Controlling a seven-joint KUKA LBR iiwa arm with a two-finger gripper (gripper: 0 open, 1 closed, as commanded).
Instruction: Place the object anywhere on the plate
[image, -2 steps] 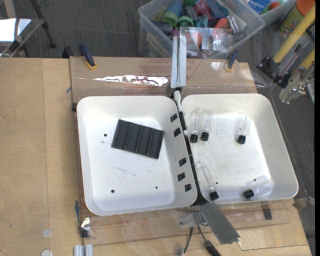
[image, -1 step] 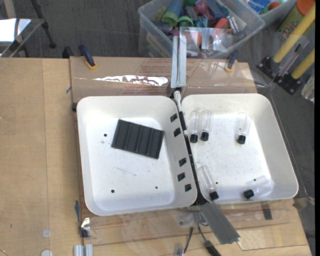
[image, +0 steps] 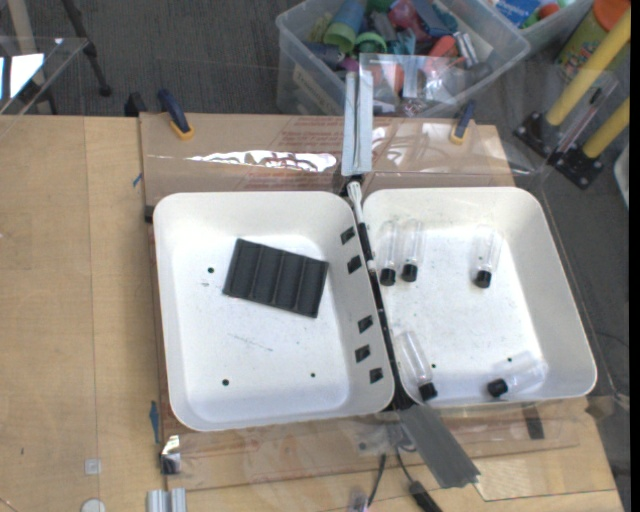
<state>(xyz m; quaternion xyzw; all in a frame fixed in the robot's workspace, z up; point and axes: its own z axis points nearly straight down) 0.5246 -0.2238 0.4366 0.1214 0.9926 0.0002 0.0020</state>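
left bin (image: 190, 300), black ridged plate (image: 276, 277) mid-floor (open margins all round)

No legible text or labels.

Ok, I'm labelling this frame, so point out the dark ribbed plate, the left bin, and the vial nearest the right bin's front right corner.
Dark ribbed plate (image: 275, 277), camera view, on its middle rib.
Left bin (image: 200, 400), camera view, on its front left rim.
Front right vial (image: 514, 380), camera view, on its clear body beside the black cap.
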